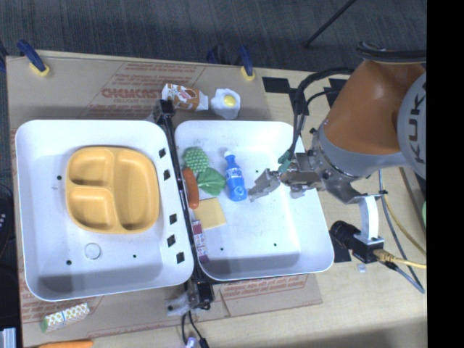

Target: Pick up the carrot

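Note:
The carrot (190, 187) is a short orange stick lying along the left wall of the right bin (290, 256), partly tucked under a green leafy toy (203, 171). My gripper (262, 185) hangs over the middle of the right bin, to the right of a blue bottle (234, 177). It is about a hand's width right of the carrot and nothing shows in its grasp. The grey and orange arm (370, 114) comes in from the right above the bin's right wall.
A yellow cheese slice (212, 212) lies just below the carrot. The left bin (36, 267) holds a yellow divided plate (112, 188). Behind the bins, on the cardboard, sit a small packet (181, 96) and a white and yellow egg toy (227, 102).

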{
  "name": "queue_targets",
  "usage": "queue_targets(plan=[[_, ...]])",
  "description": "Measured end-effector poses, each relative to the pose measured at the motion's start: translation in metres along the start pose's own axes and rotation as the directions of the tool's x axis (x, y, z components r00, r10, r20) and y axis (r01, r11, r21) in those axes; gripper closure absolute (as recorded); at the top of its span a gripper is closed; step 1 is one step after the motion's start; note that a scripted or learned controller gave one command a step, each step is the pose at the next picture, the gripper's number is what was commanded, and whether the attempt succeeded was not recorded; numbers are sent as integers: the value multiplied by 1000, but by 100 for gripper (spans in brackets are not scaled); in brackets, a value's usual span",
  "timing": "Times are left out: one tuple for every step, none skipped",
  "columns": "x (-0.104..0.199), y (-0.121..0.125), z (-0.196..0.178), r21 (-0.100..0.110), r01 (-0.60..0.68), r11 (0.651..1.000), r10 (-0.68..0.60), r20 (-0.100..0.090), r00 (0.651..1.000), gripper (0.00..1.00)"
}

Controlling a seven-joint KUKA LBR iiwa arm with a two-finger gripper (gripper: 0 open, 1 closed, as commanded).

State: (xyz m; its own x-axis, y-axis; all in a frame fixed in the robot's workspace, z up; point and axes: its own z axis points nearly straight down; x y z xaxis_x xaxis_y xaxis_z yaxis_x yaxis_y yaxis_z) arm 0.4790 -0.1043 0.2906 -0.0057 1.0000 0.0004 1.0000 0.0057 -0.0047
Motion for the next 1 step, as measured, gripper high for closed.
queue_targets(plan=[[39,19,100,1,17,1000,-17,0,1000,0]])
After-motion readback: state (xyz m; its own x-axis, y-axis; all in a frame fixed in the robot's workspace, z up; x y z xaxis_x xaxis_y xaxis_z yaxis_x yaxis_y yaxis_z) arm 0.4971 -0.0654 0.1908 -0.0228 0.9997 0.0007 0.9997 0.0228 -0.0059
